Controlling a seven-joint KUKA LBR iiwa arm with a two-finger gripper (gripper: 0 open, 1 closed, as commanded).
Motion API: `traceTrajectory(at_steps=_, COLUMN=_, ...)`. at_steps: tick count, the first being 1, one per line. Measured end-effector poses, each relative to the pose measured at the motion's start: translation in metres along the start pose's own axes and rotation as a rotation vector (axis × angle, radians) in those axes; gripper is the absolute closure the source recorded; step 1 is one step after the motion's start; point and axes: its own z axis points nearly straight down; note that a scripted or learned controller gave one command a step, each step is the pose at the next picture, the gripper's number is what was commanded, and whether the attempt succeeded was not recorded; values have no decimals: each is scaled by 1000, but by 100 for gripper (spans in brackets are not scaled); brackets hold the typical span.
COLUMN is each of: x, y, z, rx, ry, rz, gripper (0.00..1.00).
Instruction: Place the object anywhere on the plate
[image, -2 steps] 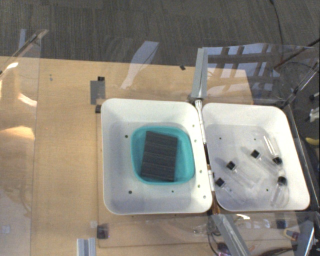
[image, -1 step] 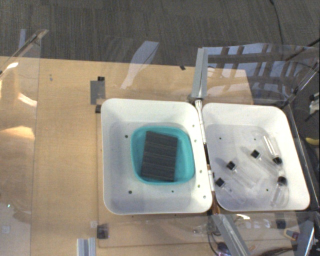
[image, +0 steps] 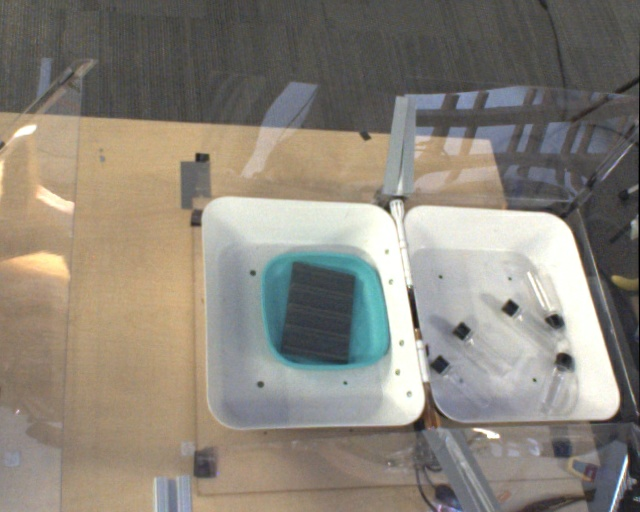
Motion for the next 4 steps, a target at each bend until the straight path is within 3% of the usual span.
traceTrajectory(at_steps=1, x=7, y=-7, z=0, rx=0, ry=0, rz=222, gripper=0)
traceTrajectory(at_steps=3, x=-5, y=5, z=0, rx=0, ry=1, rz=489, gripper=0)
traceTrajectory(at_steps=4, x=6, y=-6, z=0, rx=0, ry=0, rz=567, gripper=0)
